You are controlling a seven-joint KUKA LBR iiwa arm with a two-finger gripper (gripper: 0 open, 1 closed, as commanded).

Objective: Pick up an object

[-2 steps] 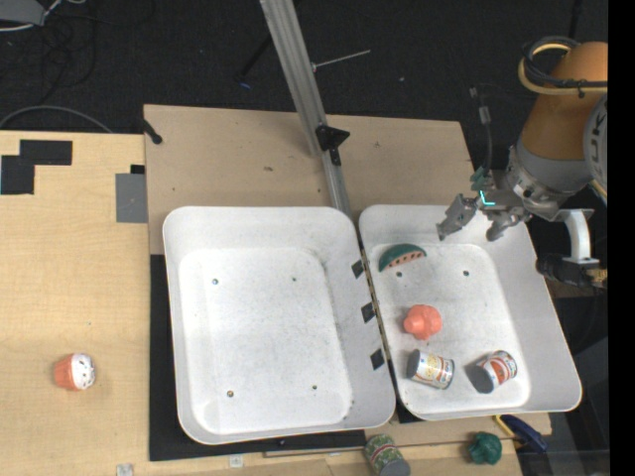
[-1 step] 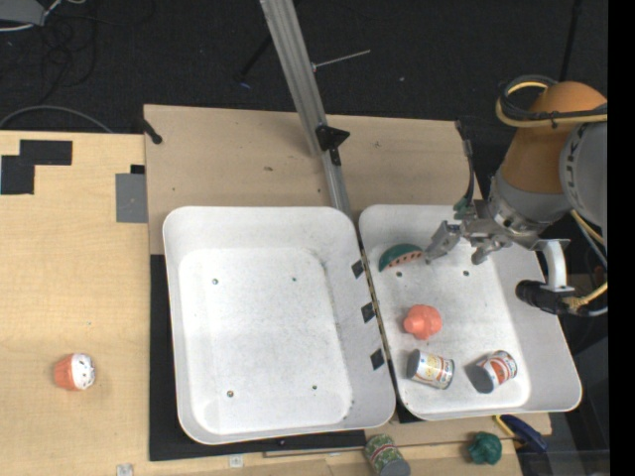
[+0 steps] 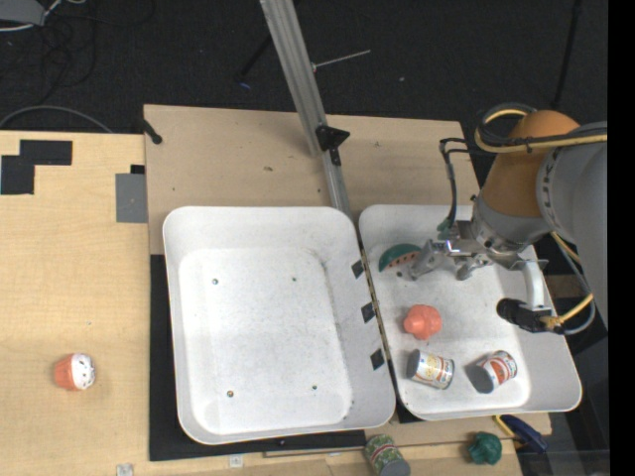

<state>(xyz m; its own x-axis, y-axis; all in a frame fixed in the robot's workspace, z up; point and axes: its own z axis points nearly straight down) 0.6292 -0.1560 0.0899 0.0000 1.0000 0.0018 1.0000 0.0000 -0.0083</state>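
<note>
My gripper hangs over the upper part of the right bin, its metal fingers spread apart with nothing between them. Just left of it lies a green and red watermelon-slice toy, close to the fingertips. Below the gripper sits a red-orange round fruit toy. Near the bin's front stand a small tin can on its side and a red-and-white can with a dark end.
The left bin lies beside the right one, with black clips along the shared edge. An aluminium bar slants up behind the bins. A red-white ball rests on the bench at far left. A can and a green toy lie in front of the right bin.
</note>
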